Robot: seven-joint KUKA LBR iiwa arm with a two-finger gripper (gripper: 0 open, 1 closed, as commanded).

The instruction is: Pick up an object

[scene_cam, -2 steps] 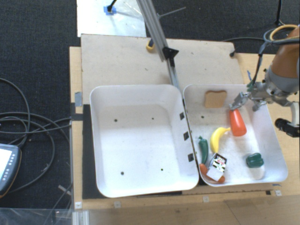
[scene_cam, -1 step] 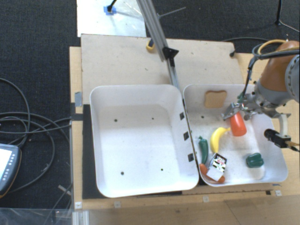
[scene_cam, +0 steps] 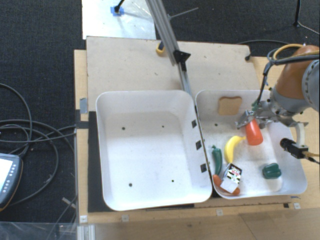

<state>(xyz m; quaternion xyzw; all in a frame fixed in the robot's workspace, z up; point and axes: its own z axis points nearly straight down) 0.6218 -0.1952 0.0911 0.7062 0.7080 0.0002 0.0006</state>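
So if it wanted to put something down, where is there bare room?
The left bin has its whole white floor bare. The right bin is crowded: toast, orange piece under the gripper, banana, green pepper. A small patch lies between toast and banana.

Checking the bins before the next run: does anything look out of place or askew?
Nothing looks spilled or damaged. The small printed card lies tilted against the right bin's near-left corner, partly atop an orange item.
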